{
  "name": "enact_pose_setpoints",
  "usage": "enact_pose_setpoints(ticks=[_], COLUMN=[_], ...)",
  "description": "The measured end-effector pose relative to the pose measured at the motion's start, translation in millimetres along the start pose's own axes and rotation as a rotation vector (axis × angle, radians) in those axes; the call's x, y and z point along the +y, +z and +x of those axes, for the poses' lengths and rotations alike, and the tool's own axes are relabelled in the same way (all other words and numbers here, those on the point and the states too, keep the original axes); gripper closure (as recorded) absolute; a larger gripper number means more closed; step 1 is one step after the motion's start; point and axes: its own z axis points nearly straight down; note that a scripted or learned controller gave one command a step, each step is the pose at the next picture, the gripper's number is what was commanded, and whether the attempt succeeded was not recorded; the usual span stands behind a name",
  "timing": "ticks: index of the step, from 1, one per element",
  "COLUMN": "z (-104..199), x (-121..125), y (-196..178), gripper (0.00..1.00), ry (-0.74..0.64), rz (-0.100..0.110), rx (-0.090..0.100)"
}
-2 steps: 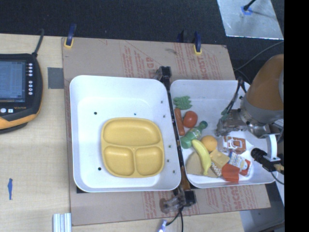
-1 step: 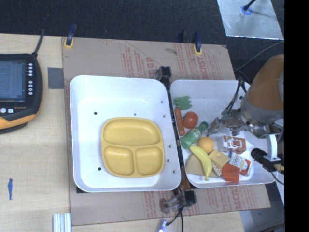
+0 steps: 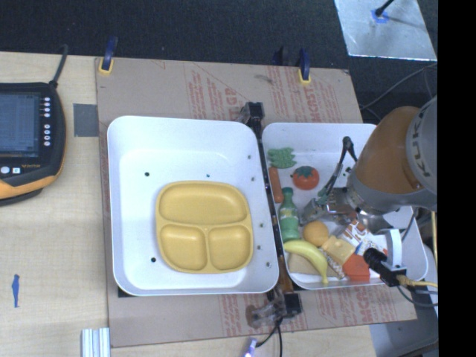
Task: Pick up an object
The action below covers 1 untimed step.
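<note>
The right bin (image 3: 327,138) holds several toy foods: a green leafy piece (image 3: 281,157), a red tomato (image 3: 305,176), a thin orange carrot (image 3: 275,185), a green bottle (image 3: 288,214), a round orange fruit (image 3: 316,233), a banana (image 3: 310,258), a yellow wedge (image 3: 339,250) and a red block (image 3: 357,268). My gripper (image 3: 329,203) reaches in from the right and hangs low over the bin's middle, just above the orange fruit and right of the bottle. The arm's grey and orange body hides the bin's right part.
The left bin (image 3: 134,155) holds a yellow three-compartment plate (image 3: 204,225). A teach pendant (image 3: 26,143) lies on the bench at far left. Blue clamps (image 3: 303,64) pin the cardboard sheet under both bins.
</note>
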Motion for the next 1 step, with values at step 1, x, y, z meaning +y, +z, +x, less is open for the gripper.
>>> enact_pose_setpoints(ticks=[1], z=[5.5], x=[134.5], y=[1.7], gripper=[0.0], ry=[-0.002], rz=[0.007], rx=[0.01])
